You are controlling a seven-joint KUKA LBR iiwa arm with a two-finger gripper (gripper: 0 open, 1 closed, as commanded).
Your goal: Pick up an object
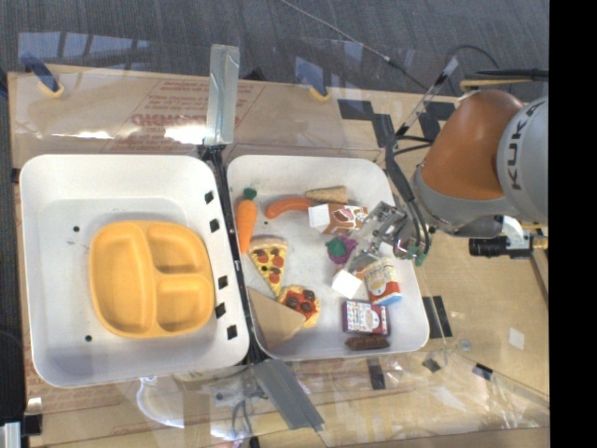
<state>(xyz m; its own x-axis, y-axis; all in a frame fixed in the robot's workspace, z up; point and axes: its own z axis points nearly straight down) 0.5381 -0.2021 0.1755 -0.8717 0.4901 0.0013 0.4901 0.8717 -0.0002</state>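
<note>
Bench with two white bins: the gripper hangs low over the right bin in the approach step, jaw state cannot be told, with a purple toy and carton just beside it, so the next move requires a descent onto one item.

Bench: brown surface under clear sheeting. Two white bins directly on it, touching edge to edge: left bin at 9 o'clock, right bin at centre.
</note>
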